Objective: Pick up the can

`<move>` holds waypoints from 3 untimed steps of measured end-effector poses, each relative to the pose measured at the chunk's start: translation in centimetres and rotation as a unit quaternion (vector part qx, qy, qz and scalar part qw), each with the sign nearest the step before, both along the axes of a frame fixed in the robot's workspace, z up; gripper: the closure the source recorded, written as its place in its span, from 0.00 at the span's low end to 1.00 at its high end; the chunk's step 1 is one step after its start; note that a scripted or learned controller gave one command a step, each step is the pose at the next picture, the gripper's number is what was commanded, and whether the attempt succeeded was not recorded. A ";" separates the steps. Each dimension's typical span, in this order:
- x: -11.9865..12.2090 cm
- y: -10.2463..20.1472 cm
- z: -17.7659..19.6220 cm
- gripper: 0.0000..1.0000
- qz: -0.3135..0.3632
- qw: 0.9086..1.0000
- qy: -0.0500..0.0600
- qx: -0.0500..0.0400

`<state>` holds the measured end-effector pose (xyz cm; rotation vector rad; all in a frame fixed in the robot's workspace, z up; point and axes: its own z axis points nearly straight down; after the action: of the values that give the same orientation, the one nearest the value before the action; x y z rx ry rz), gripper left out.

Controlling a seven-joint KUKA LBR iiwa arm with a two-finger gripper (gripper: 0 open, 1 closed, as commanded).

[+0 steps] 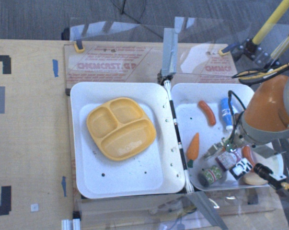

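Over right bin, tool (224, 147) above can (211, 175)

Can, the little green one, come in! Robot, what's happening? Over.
Gripper low in right white bin. Small green can on its side at front edge, not held. Purple packet between them, orange carrot left.

Quick tally: two white bins, the left bin (82, 128) and the right bin (187, 102), sitting side by side. One yellow divided plate (121, 128) with three compartments. One can (211, 175) with a green label. One carrot (193, 146). Two sausages, the first sausage (207, 112) lying out in the clear and the second sausage (248, 154) mostly tucked under the arm. One blue tube (226, 113). One tan bread-like piece (254, 178). There's a small cluttered bunch by the gripper I can't count properly
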<state>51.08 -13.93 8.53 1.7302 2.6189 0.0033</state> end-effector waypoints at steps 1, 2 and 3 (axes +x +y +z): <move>0.1 0.0 0.9 1.00 -0.001 1.000 -0.001 0.001; 0.1 0.0 0.8 0.00 -0.001 1.000 0.000 0.001; -2.6 3.9 0.1 0.00 0.062 0.998 -0.002 -0.001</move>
<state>48.52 -10.02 8.62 1.5615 2.7175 0.0034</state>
